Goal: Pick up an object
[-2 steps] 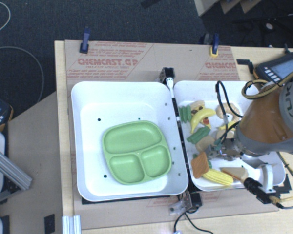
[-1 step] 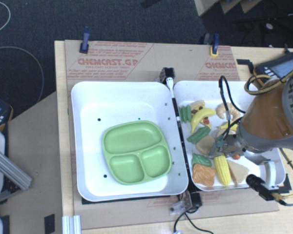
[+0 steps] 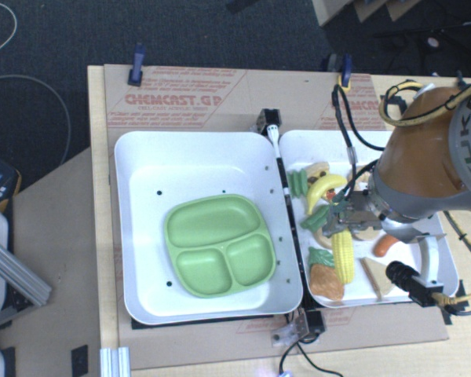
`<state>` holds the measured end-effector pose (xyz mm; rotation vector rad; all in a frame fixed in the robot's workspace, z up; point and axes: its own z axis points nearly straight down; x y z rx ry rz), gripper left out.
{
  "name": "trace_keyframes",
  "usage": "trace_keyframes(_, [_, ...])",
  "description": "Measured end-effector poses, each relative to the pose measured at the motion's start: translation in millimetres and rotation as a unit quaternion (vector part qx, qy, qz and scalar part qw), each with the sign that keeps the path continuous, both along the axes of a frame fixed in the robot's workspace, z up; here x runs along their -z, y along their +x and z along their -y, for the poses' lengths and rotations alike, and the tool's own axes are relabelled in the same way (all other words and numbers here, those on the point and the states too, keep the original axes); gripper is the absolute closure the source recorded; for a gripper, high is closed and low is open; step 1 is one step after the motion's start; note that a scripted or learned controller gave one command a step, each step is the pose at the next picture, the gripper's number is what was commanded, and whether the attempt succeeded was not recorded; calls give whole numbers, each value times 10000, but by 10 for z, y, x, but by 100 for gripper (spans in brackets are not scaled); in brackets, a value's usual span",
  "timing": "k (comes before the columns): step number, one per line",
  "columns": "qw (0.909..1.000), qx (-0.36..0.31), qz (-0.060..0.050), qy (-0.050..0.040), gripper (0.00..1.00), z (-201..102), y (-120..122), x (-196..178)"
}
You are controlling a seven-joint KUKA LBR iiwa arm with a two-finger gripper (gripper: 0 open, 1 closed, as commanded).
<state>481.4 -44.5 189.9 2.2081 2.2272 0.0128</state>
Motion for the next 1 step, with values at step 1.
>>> trace_keyframes(1, [10000,7,-12,-4,100,-459,295,-437])
